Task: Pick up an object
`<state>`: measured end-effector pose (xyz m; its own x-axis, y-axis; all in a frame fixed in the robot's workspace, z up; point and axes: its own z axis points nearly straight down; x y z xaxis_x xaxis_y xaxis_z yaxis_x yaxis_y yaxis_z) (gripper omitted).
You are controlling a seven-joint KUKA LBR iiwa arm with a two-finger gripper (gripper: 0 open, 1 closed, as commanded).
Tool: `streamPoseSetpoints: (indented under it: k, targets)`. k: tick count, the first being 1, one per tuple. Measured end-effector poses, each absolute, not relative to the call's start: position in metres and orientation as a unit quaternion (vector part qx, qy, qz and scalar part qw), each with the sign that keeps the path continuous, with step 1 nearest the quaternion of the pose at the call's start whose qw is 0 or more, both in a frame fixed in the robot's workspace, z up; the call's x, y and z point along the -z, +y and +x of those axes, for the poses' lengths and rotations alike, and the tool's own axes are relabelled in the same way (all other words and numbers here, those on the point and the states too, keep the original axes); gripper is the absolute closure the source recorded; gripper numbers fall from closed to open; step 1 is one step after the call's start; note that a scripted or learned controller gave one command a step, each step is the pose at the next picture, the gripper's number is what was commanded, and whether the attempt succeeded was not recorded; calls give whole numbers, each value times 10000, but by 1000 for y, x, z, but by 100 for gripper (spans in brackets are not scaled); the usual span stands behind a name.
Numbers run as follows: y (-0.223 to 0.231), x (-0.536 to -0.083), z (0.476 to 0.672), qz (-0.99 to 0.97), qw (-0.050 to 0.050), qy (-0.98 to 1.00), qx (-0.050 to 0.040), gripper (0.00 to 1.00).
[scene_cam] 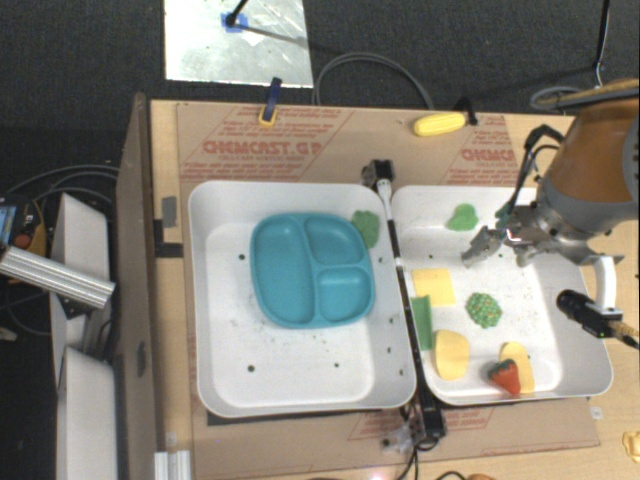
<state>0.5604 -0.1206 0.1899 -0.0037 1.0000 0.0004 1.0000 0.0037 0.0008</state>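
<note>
Fingers spread, nothing betw them, above right bin near its far edge. Green bumpy ball sits mid-bin: drop straight down, centre fingers astride it, then close.

Blue divided tray — left bin

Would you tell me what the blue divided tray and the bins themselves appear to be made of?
The blue divided tray looks like moulded plastic with a matte finish: uniform colour, rounded compartment walls, soft highlights. The left bin and right bin look like thin formed white plastic, slightly glossy, with rounded corners and raised rims, though coated metal cannot be excluded.
</note>
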Motion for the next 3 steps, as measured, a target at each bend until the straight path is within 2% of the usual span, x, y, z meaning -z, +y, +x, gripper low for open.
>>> streamPoseSetpoints:
  k: [1,2,3]
  targets:
    - [-162,-82,526,7084,-29,7058,28,0]
    - [-159,-99,531,7066,13,7076,-13,100]
    - [-99,-149,566,7033,23,7109,-33,100]
